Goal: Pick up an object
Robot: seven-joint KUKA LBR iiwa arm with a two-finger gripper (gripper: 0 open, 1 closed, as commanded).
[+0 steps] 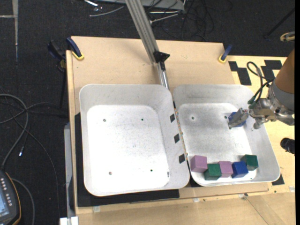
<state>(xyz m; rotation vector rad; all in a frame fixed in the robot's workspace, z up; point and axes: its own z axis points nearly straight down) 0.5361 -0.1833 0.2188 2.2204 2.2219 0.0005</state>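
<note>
Several small blocks lie in a row along the near edge of the right bin (201,102): a purple block (199,163), a dark green block (213,171), a pink-purple block (226,168), a blue block (239,168) and another green block (251,161). My gripper (237,119) reaches in from the right and hangs over the right bin's far right part, well back from the row of blocks. Its tip looks grey-blue and small in the camera view. I see no block clearly in it.
The left bin (89,102) lies beside the right one, their rims meeting at the middle. A metal pole (143,27) slants down to the bench's back between the bins. Clamps hold the bench's far corners, and cables lie on the floor at left.
</note>
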